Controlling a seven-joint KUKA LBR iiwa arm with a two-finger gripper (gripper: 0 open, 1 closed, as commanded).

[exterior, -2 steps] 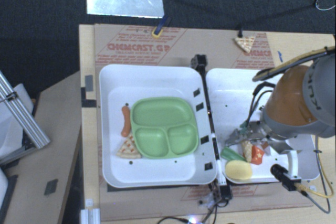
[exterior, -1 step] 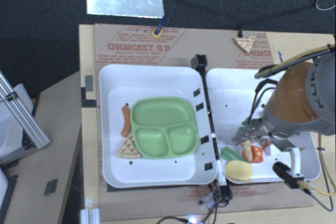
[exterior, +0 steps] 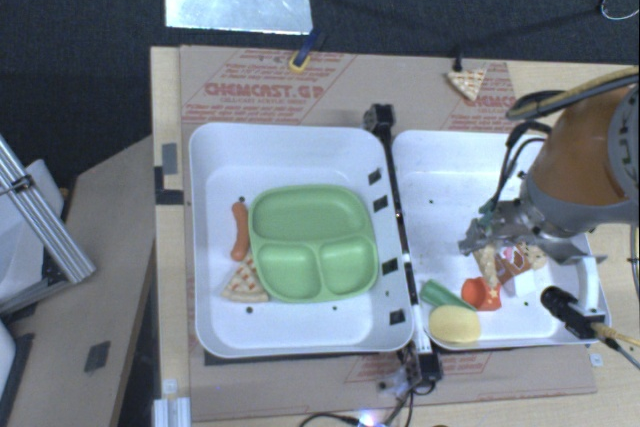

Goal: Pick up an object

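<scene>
Arm: the grey arm with the orange band (exterior: 588, 160) comes in from the right and bends down over the right bin.
Gripper: the two-finger gripper (exterior: 492, 237) is low over the middle of the shallow white right bin (exterior: 440, 175), towards its near half.
Grip: it is not possible to tell if it is open or closed, and no thing is seen to be held.
Under the gripper: a small beige piece (exterior: 488, 265) and a red and white piece (exterior: 517, 260) lie just beside each other, directly at the near side of the gripper; if it touches them cannot be told.
Near part of right bin: a red-orange round piece (exterior: 476, 293) lies just near of the beige piece; a green elongated piece (exterior: 436, 293) is at its left; a yellow oval piece (exterior: 455, 324) lies at the near wall, just near of these two.
Left bin: the shallow white left bin (exterior: 215, 175) holds a light green plastic plate with three compartments (exterior: 310, 243).
Left of the plate: an orange-red sausage (exterior: 240, 228) lies along the plate's left edge, and a tan waffle-patterned wedge (exterior: 244, 281) lies at the plate's near left corner.
Bench: the brown printed board (exterior: 270, 90) under the bins carries a small triangular wedge in tan and red (exterior: 467, 82), beyond the far edge of the right bin.
</scene>
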